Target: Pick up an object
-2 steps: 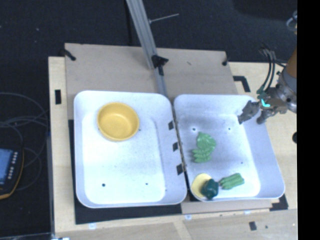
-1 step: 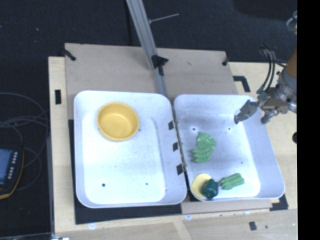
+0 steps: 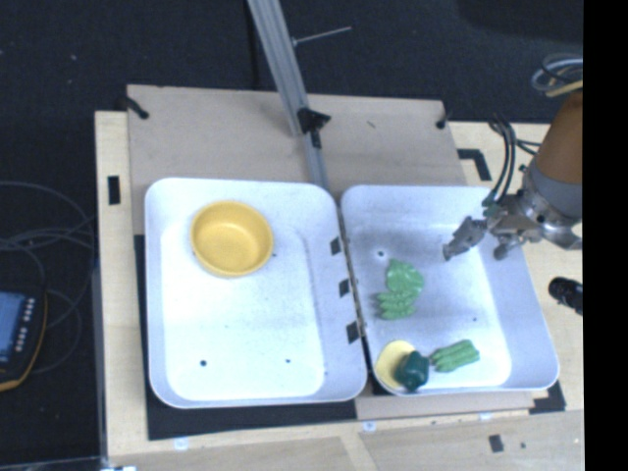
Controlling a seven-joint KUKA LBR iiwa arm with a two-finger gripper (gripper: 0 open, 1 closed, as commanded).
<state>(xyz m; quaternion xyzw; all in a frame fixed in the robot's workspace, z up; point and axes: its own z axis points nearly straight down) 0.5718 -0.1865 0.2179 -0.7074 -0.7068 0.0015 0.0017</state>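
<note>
Hovering over the upper right part of the right bin (image 3: 510, 292), the tool (image 3: 481, 238) sits at the end of the grey arm with its orange band (image 3: 561, 150). Two dark fingers splay apart, one toward the bin's middle, one nearer the wrist; nothing lies between them, so I read the tool as open and empty.

Candidate objects, all in the right bin:
- light green leafy toy (image 3: 399, 290), near the bin's centre, closest to the tool, below and left of it
- green ridged piece (image 3: 455, 355) near the lower edge
- small yellow cup (image 3: 392, 361) in the lower left corner, with a dark green lump (image 3: 413, 369) touching or resting in it; cannot tell which

Left bin (image 3: 167, 292) holds a yellow bowl (image 3: 232, 237), well apart from the tool.

Judgement: the step in hand is the approach, nothing grasped yet. The leafy toy looks the best target, being isolated, with bare bin floor around it. The fingers should straddle its narrower width and descend straight. The cup and lump are crowded against the bin wall, a likely miss.

Surface: bins sit side by side on a pale wooden table (image 3: 383, 130) over a dark mat. A metal pole (image 3: 280, 52) slants across the top. Dark floor, cables and a pendant (image 3: 15, 332) at left.
</note>
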